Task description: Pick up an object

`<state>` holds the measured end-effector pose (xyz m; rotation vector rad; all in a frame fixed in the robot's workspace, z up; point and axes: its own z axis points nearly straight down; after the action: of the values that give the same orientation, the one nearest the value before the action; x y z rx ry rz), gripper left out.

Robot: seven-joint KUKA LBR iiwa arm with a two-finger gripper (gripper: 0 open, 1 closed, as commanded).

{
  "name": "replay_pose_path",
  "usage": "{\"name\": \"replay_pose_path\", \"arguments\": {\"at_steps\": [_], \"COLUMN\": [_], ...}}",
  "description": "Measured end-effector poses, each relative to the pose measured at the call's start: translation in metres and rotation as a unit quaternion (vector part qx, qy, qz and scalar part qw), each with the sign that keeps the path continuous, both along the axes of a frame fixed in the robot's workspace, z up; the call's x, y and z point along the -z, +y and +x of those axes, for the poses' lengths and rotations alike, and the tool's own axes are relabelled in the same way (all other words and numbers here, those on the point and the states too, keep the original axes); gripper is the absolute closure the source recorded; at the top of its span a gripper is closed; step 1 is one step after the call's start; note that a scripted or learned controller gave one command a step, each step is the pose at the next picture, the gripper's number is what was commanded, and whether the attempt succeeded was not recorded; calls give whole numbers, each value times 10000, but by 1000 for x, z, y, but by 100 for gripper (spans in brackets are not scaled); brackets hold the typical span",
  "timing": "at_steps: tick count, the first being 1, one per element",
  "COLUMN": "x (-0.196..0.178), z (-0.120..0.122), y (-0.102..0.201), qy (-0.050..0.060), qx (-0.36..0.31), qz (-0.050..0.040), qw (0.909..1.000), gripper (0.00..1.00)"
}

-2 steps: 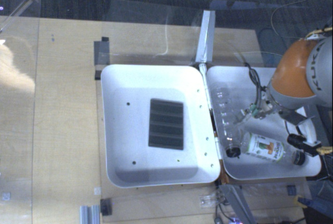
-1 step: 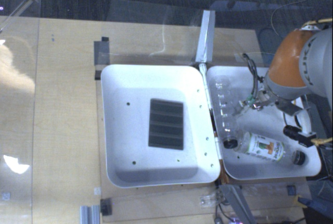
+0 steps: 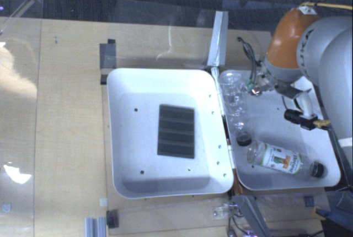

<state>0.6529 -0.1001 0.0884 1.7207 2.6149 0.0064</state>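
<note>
Over the right bin (image 3: 325,175) your gripper (image 3: 255,89) hangs by the clear cups (image 3: 230,87); its grip I cannot tell. Nothing looks lifted yet; the bottle (image 3: 281,159) lies untouched.

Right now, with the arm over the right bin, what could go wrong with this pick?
The clear plastic cups lean against the right bin's left wall, so fingers may hit the wall or slip off. The clear bottle lies on its side and could roll. The gripper sits near the cups; a descent might knock them.
</note>
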Motion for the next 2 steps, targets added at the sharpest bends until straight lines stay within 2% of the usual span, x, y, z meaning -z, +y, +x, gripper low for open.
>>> {"name": "replay_pose_path", "arguments": {"at_steps": [1,2], "x": [-68,-1], "z": [-67,-66], "y": [-49,-45], "qy": [25,-16], "qx": [96,-379], "qz": [9,1], "qw": [10000,9993], "gripper": [0,0]}}
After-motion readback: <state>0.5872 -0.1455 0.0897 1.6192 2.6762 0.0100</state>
